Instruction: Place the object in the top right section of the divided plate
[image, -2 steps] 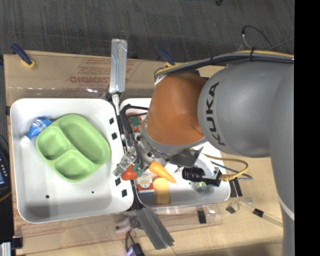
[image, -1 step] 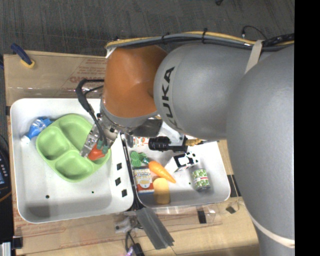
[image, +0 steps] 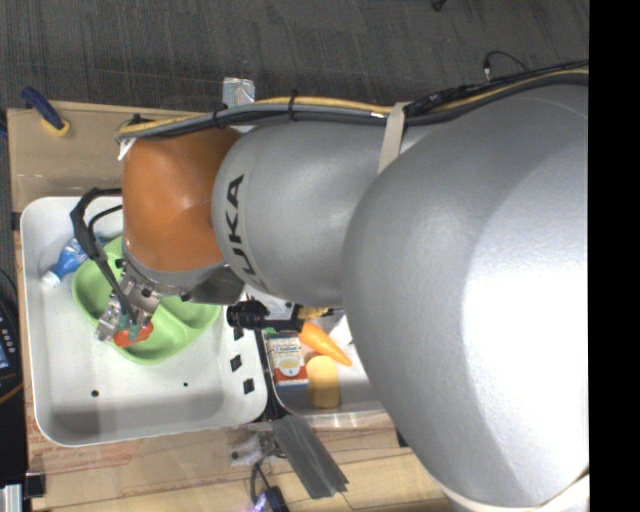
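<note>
White bin (image: 50, 400), red object (image: 128, 337) at fingers (image: 110, 325)

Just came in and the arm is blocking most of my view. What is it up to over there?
The KUKA arm reaches across from the right into the left bin, its gripper down over a green divided plate. Something small and red-orange sits at the gripper's tip on the plate. A blue and white object lies beside the plate. In the right bin are an orange carrot-like piece, a yellow item and a small carton.
</note>
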